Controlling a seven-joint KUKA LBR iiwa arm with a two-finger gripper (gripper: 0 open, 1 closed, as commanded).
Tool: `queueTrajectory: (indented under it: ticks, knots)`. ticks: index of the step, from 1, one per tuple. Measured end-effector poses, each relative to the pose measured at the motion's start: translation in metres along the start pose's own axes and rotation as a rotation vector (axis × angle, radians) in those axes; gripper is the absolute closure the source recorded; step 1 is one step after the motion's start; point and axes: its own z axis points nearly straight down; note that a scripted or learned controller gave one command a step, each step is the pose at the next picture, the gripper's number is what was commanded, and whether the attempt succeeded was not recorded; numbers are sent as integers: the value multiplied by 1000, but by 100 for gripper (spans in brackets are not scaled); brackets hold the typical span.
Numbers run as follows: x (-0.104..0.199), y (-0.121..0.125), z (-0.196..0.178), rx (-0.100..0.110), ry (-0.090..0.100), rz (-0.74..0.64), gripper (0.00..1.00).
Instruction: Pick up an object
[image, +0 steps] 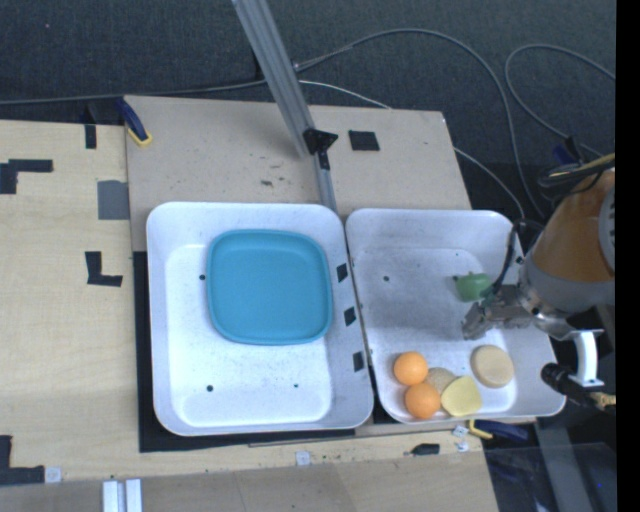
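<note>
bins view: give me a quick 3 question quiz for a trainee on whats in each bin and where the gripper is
1. True or false: the blue plate lies in the left bin.
2. How many orange balls sit in the right bin? A) one B) two C) four
3. Fill in: the gripper is just below a small ____ object near the right bin's right side.

Key
1. True.
2. B: two, at the bin's near edge beside a yellow piece and a tan round piece.
3. Green.
</note>
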Motion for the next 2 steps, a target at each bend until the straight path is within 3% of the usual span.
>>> queueTrajectory:
  ticks: [2]
  knots:
    - [-2,12,-97,-3,-1,1,100]
